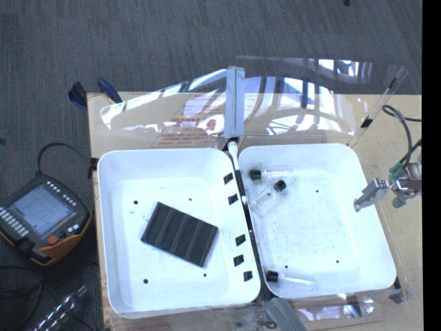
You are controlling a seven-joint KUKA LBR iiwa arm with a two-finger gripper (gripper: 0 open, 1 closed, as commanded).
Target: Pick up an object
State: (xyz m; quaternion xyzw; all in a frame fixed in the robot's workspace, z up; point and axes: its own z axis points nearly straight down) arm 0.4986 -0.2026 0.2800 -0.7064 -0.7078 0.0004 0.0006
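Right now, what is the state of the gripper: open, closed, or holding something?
Gripper: at the right bin's right rim; open or closed cannot be told, nothing seen held.

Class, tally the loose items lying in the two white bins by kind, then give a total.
Dark ribbed panel: 1
Clear vials with black caps: 3
Total: 4

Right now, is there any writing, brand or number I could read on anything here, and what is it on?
None can be read.
The handheld control pad on the floor has a lit screen and buttons: too small and blurred.
The clear panel behind the bins shows reddish marks: blurred by glare.
The dark ribbed slab in the left bin shows no text.
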